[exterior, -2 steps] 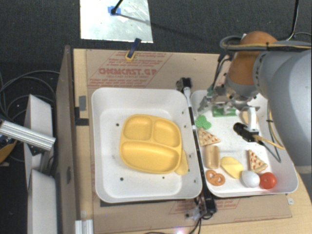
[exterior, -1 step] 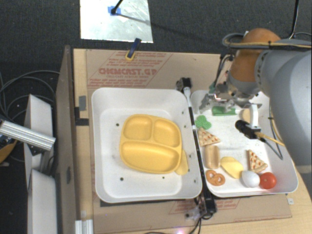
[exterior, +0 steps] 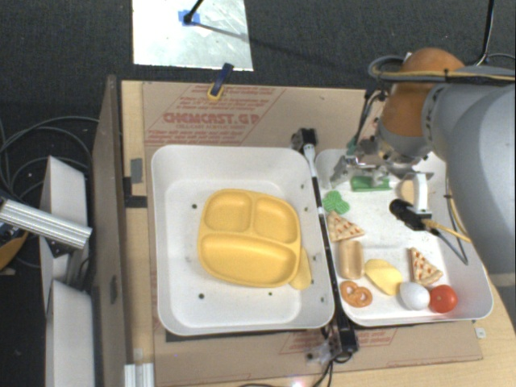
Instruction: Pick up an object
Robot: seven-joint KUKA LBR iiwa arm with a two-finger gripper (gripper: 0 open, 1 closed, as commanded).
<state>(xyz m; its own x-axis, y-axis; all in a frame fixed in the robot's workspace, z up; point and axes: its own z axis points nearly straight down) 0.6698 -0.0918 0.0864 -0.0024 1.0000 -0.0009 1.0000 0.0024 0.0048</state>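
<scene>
Camera view: you're looking at the gripper hovering over the green block, upper part of the right bin; can't tell how the jaws are standing.

Gripper over right bin; yellow tray in left bin.

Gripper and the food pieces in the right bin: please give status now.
Gripper low at far end of right bin, over green block; no grasp visible. Tomato, egg, pretzel near front. Yellow tray in left bin.
</scene>
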